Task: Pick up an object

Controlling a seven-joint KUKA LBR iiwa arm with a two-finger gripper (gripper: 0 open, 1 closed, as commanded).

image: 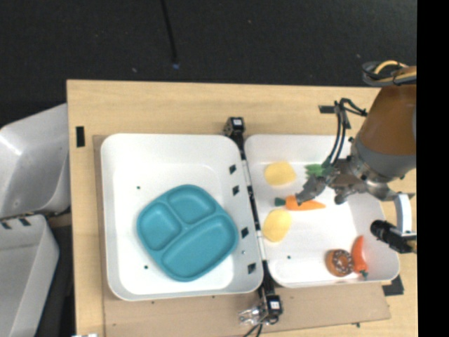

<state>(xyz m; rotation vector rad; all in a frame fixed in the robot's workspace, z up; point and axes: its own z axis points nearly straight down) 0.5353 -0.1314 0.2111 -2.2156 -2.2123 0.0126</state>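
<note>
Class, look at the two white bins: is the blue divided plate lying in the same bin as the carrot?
No. The blue plate lies in the left bin, while the carrot lies in the right bin.

**Five pickable items sitting in your right bin**

You are looking at a toy carrot (306, 203) lying flat near the middle of the right bin (309, 276), its leafy end pointing up and right. Two pale yellow rounded pieces are resting near the bin's left wall: one (280, 173) above the carrot, one (276, 225) below it. A brown frosted donut (339, 262) is sitting near the lower right corner, touching a red-orange piece (359, 253) just beside it.
</note>
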